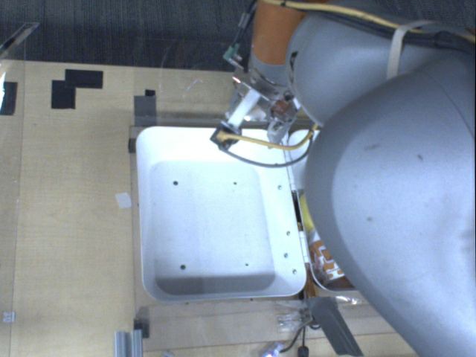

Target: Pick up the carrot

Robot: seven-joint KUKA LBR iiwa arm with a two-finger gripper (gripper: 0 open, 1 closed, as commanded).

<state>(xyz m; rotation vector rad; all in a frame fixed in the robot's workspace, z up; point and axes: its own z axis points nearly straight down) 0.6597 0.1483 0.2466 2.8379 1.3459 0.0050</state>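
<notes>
My gripper (274,117) hangs under the orange wrist band, over the far rim where the two bins meet. The broad grey arm (387,184) covers nearly all of the right bin (316,281), so what lies in that bin is mostly hidden. At the arm's lower edge a brown-and-white object (327,262) peeks out. A thin yellow sliver (304,213) shows along the bin's left wall; I cannot tell what either one is.
The left white bin (146,222) lies to the left of and in front of the gripper. Black flat shapes (74,86) mark the wooden bench at the far left. Metal brackets (297,322) sit at the bench's front edge.
</notes>
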